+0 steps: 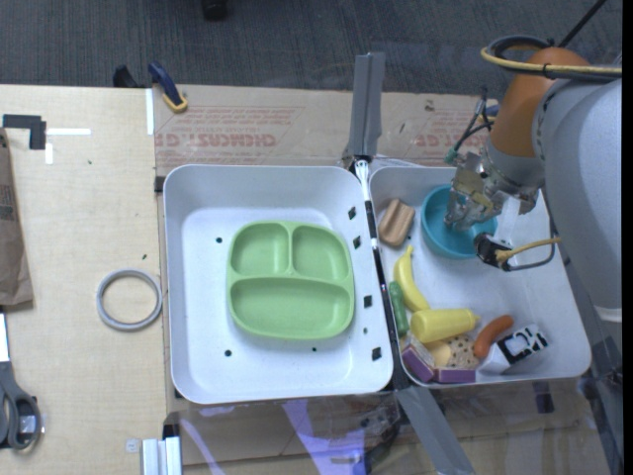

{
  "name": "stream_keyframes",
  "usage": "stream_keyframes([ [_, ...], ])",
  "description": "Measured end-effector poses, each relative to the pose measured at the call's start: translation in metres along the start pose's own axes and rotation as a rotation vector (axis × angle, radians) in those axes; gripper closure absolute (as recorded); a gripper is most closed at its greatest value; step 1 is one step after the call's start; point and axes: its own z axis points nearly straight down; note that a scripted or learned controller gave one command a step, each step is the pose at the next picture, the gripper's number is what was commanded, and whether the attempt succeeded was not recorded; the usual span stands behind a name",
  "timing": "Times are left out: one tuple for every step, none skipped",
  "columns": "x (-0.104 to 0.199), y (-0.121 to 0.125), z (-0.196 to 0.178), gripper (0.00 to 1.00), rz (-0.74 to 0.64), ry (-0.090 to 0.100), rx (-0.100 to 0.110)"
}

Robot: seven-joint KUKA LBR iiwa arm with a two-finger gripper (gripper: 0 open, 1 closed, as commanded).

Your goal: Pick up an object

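Observation:
My gripper (465, 213) hangs over the blue bowl (447, 236) at the back of the right bin (554, 295), its tip down inside the bowl. Nothing shows between it and the bowl's floor. In the same bin lie a tan bread piece (396, 222), a yellow banana (407, 279), a yellow cylinder (443, 323), an orange carrot-like piece (492, 335), a black and white toy (521, 344) and a purple and tan block (447, 359).
The left bin (188, 265) bears a green divided plate (292, 280). A grey tape ring (130, 298) lies on the bench to the left. A divider post (366, 107) stands between the bins at the back. The arm's body fills the right side.

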Motion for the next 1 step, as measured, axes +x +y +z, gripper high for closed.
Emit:
stream_keyframes([
  [0.0144, -0.0668, -0.0933, 1.00, -0.119, 0.003, -0.004],
])
